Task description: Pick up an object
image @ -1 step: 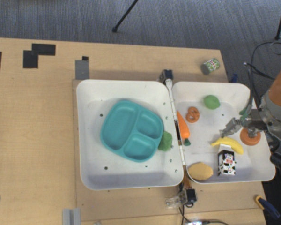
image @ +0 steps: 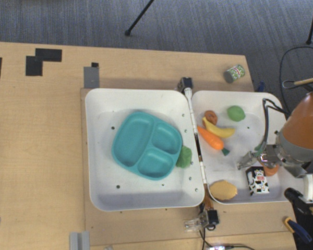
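My gripper [image: 256, 160] hangs low over the right part of the right bin [image: 250, 139], below the arm's orange band [image: 308, 121]. Just under it lies a black-and-white cow-patterned carton [image: 258, 182], with a small orange-red piece [image: 272, 170] beside it, partly covered by the wrist. Further left in this bin lie a yellow banana [image: 219, 130], an orange carrot [image: 211, 138], a brown-red piece [image: 211, 116] and a green round item [image: 236, 113]. A tan bun [image: 224, 190] sits at the front left corner. Nothing shows as held.
The left bin [image: 101, 139] holds a teal divided plate [image: 146, 145] with a green leafy piece [image: 184, 157] at its right edge. A small can [image: 234, 73] lies on the bench behind the right bin. Cables [image: 266, 124] trail along the right bin's far side.
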You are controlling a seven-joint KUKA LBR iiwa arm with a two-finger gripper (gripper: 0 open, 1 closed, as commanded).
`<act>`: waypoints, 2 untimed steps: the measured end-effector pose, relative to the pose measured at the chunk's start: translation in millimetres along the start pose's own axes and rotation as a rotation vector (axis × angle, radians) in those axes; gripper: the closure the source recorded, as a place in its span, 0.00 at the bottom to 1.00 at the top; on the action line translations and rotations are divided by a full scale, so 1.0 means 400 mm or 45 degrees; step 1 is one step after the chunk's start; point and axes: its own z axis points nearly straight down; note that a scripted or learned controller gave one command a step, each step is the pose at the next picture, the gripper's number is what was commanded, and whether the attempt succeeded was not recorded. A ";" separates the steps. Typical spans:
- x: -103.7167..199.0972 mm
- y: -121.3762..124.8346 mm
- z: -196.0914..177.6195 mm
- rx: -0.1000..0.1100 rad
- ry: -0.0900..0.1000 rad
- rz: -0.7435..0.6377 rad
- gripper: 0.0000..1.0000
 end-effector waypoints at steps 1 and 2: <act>-0.004 0.004 -0.029 -0.006 -0.005 0.002 1.00; 0.225 0.015 -0.307 0.013 0.007 -0.001 1.00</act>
